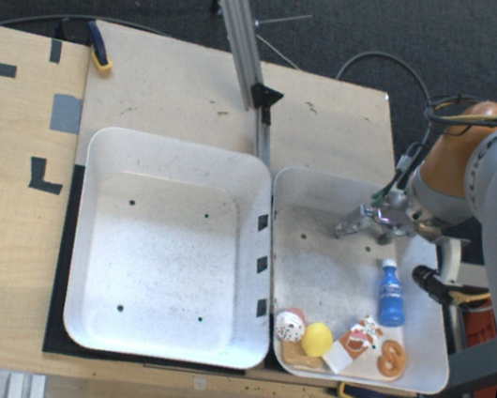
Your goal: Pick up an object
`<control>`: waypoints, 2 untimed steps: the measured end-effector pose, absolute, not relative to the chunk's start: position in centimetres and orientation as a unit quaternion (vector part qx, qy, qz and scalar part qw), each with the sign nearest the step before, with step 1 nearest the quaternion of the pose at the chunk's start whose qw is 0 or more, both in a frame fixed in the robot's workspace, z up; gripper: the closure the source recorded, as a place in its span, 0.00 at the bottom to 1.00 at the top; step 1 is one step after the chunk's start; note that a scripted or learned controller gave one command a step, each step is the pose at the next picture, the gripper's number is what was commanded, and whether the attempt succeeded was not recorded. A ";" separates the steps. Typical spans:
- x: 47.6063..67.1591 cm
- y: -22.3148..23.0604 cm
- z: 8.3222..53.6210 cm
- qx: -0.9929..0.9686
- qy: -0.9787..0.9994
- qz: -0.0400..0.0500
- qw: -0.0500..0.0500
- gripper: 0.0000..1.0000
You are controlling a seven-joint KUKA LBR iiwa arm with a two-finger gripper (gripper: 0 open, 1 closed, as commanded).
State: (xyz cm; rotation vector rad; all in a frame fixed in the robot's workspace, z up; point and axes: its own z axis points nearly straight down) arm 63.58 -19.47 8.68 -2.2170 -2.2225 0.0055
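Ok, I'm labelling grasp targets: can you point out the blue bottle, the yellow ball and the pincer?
blue bottle [391,297]: camera view, on the middle of its body.
yellow ball [317,338]: camera view, on its rounded top.
pincer [350,228]: camera view, midway between its fingertips, above the right bin's floor.

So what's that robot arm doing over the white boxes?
The robot arm is trying to pick something up. Its gripper is over the upper part of the right bin, with nothing between its fingers. The toys sit lower down: a blue bottle, and along the bottom edge a white ball, a yellow ball, a red and white toy and a pretzel.
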 end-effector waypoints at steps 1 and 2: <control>63.7 -19.4 9.9 -0.706 -0.708 0.001 0.000 1.00; 64.6 -19.6 15.8 -0.707 -0.708 -0.001 -0.002 1.00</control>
